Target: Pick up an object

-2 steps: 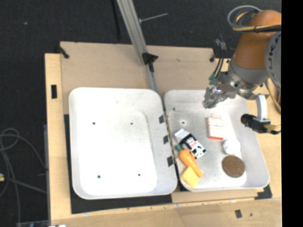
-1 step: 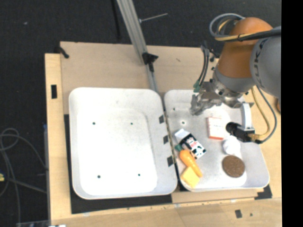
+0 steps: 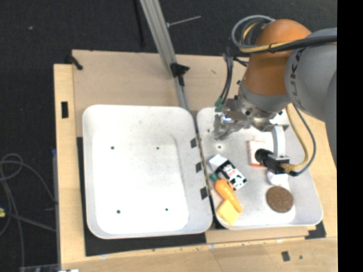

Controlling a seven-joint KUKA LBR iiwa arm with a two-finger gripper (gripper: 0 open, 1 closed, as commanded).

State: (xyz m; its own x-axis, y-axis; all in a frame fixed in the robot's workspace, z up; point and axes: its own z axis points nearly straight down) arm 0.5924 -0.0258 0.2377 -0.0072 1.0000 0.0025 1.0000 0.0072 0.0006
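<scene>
just below gripper (image 3: 222, 127), black-and-white box (image 3: 228, 170), apart

arm (image 3: 306, 67) cut off at right edge, red-and-white card (image 3: 253, 150) partly hidden

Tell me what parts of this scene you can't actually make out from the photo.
- Pincer: small and blurred in the camera view; open or shut, unclear.
- Red-and-white card: partly covered by the arm's black fitting.
- Right bin: its far end is hidden under the arm.
- Black-and-white box: print too small to read.
</scene>
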